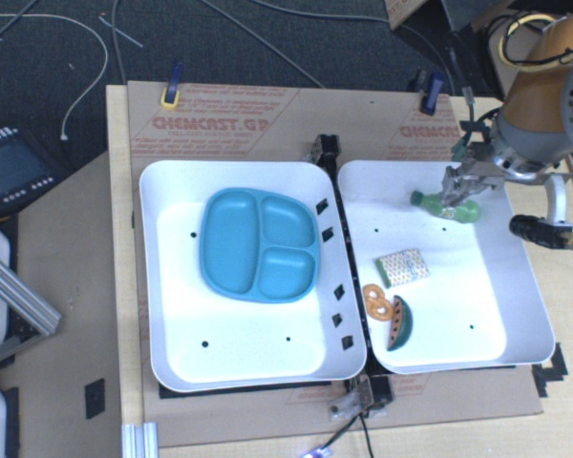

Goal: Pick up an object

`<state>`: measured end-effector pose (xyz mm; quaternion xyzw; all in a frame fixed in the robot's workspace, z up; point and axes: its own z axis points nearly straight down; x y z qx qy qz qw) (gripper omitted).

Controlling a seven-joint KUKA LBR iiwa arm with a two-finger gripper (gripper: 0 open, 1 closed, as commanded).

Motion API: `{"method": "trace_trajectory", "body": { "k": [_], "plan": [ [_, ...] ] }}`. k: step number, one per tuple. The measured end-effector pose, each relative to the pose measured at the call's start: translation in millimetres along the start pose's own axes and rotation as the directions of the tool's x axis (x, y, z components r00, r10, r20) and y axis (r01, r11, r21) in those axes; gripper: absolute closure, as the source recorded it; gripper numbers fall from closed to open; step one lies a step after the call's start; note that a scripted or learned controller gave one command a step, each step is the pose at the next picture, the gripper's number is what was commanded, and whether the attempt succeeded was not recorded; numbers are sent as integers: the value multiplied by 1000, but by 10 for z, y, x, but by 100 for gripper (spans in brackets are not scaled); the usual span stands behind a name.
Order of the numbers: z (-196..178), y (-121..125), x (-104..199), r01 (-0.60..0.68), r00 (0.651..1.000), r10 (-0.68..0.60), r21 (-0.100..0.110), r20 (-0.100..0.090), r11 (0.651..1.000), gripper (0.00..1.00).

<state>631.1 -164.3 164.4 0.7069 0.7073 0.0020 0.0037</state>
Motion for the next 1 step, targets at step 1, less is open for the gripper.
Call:
{"method": "trace_trajectory", "body": {
  "k": [1],
  "plan": [
    [-514, 92, -69, 0, 1000, 0, 0, 0, 1000, 100]
  ]
}}
